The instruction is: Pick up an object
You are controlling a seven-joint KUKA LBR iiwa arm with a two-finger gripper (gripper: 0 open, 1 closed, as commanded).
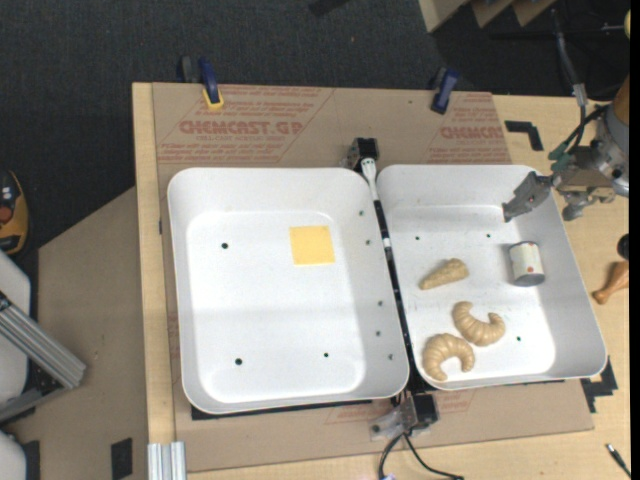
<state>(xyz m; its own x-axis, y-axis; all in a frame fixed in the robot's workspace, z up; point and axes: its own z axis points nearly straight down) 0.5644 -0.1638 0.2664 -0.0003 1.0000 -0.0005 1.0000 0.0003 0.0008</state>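
Left bin (190,268): yellow square (311,245). Right bin (570,338): three croissants (478,325), cylinder (525,263).

Yellow square (312,245) flat in left bin; three croissants (443,274) (480,325) (447,355) and grey cylinder (525,263) in right bin

A robotics lab or test workshop is indicated by a bench (150,268) covered with printed brown board that is held down by blue clamps (209,82), two white bins (200,368) butted together, aluminium framing (35,343) at the left, loose cables (415,458), and dark carpet (100,28).
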